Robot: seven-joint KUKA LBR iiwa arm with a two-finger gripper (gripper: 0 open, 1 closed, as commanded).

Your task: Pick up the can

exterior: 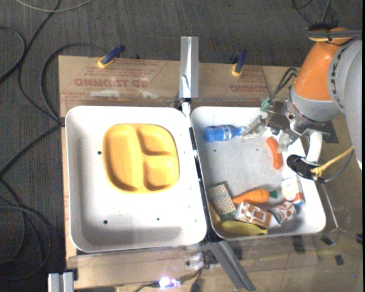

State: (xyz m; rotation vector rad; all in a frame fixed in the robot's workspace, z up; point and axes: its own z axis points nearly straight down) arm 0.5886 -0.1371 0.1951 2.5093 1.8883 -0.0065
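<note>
One can point(285, 212) half-hidden among clutter

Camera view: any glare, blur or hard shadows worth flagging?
Camera view: lighting even and soft, with a faint shadow in the left bin below the yellow tray; a small bright flare at the bottom edge; the packed items in the right bin look soft, their labels unreadable; the gripper is slightly blurred.

Right bin point(201, 163): open floor through the centre and left side. Clutter packs the near edge and near right corner: carrot point(253, 196), banana point(243, 227), cartons point(253, 213). A blue bottle point(222, 133) lies along the far edge; the arm point(319, 81) overhangs the far right corner. Left bin point(85, 218): yellow divided tray point(142, 157) occupies the middle, margins free.
</note>
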